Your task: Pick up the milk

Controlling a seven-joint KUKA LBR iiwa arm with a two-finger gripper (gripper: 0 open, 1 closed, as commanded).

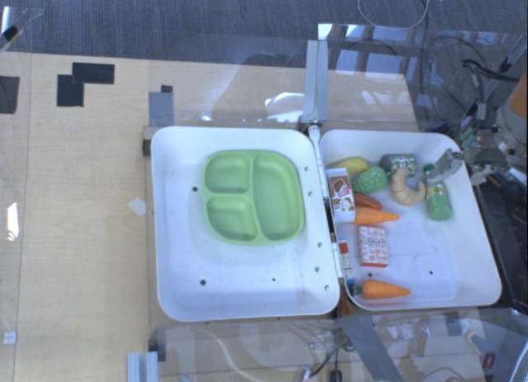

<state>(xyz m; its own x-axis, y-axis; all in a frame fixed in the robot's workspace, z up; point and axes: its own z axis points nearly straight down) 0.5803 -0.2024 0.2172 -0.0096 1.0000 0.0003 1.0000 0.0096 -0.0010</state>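
The milk [339, 194] is a small white carton with red print. It lies flat along the left wall of the right bin [445, 273], next to the divider. My gripper [446, 165] hangs over the bin's upper right part, just above a green bottle [439, 202] and well right of the milk. Nothing is visible between the gripper and the milk except other toy foods.
The right bin also holds a yellow fruit [353, 165], a bumpy green fruit [371, 180], a green can [398, 162], a beige pastry [407, 190], two carrots [376, 216] [384, 290] and an orange box [373, 246]. The left bin [177, 281] bears a green divided plate [252, 196].
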